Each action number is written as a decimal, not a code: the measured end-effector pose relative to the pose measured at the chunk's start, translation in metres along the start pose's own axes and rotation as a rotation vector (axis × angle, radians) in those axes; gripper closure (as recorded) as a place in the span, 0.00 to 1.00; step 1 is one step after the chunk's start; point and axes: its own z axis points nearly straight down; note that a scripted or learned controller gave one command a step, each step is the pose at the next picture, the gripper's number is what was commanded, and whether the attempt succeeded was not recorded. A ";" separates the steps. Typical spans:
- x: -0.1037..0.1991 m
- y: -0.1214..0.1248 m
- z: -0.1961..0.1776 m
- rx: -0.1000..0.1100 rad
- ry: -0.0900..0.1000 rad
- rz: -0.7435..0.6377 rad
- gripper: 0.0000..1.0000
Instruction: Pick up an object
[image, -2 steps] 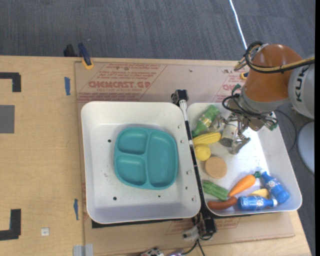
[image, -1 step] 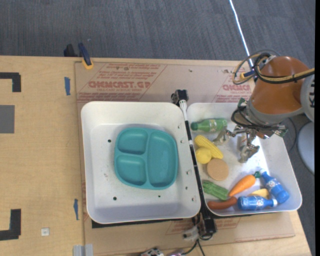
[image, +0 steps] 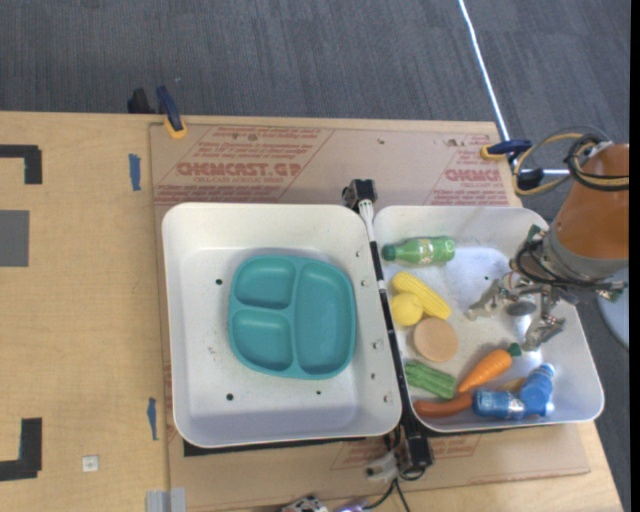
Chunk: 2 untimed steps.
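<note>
The right bin (image: 570, 345) holds a green bottle (image: 420, 250), a yellow corn cob (image: 421, 293), a yellow lemon (image: 405, 312), a tan round disc (image: 436, 340), a carrot (image: 484, 368), a green pod (image: 428, 378), a red sausage (image: 443, 407) and a blue bottle (image: 520, 399). My gripper (image: 517, 312) hangs over the right middle of this bin, above bare floor, right of the corn and above the carrot in the image. Its metal fingers are spread open with nothing between them.
The left bin (image: 190, 300) holds a teal divided plate (image: 293, 313). A black clamp (image: 358, 192) sits at the top of the wall between the bins. Cables (image: 540, 165) and the orange wrist band (image: 598, 205) crowd the right bin's far right corner.
</note>
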 end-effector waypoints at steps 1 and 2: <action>-0.007 -0.030 0.000 -0.011 -0.012 -0.325 0.00; -0.017 -0.039 -0.001 -0.011 -0.017 -0.579 0.00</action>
